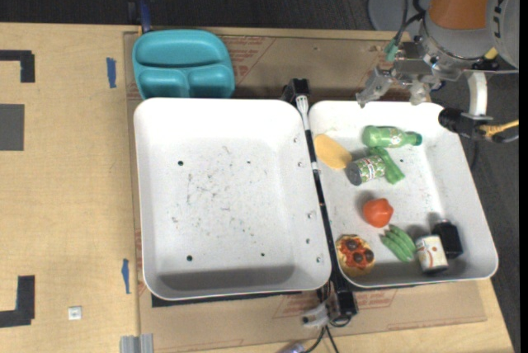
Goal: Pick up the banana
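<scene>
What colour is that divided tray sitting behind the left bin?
Teal, a blue-green, for the divided tray; the camera view shows it plainly.

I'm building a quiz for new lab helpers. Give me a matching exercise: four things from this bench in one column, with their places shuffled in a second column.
Things:
1. banana
2. tomato
3. teal tray
4. green bottle

Places:
A. on the bench behind the left bin
B. right bin, far side
C. right bin, near its middle
D. right bin, against its left wall

Pairs: 1-D, 2-C, 3-A, 4-B
</scene>
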